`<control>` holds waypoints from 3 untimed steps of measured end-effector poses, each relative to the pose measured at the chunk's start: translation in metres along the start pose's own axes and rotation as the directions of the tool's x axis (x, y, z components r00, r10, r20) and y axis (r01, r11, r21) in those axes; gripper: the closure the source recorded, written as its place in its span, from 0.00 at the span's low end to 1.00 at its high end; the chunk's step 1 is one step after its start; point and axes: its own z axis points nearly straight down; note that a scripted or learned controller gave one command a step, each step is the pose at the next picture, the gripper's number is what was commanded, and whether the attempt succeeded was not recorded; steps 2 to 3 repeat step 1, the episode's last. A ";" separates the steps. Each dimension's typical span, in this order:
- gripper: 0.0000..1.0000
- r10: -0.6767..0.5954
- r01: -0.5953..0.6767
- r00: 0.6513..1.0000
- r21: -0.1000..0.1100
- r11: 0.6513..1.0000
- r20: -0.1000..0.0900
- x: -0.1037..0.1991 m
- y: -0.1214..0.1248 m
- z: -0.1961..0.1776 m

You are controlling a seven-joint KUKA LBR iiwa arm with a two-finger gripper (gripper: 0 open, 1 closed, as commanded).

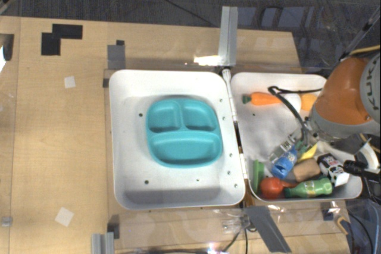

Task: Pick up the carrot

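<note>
The carrot (266, 99), orange with a small green tip pointing left, lies along the far wall of the right bin (262, 131). A black cable crosses just to its right. My gripper (289, 150) hangs low over the near half of that bin, down and to the right of the carrot and apart from it. It sits right above a pile of toy food, beside a blue item (286, 166). The arm's orange band (345, 95) hides part of the bin's right side.
The pile in the right bin's near corner holds a red tomato (271, 187), a green bottle (311, 188), a brown piece (306, 171), a yellow piece (309, 152) and a black-and-white item (333, 166). A teal divided plate (181, 131) rests in the left bin (128, 151).
</note>
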 end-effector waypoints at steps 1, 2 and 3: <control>0.00 -0.116 0.116 0.993 -0.011 0.993 0.010 -0.018 0.055 -0.135; 0.00 -0.116 0.116 0.993 -0.011 0.993 0.010 -0.018 0.055 -0.135; 0.00 -0.116 0.116 0.993 -0.011 0.993 0.010 -0.018 0.055 -0.135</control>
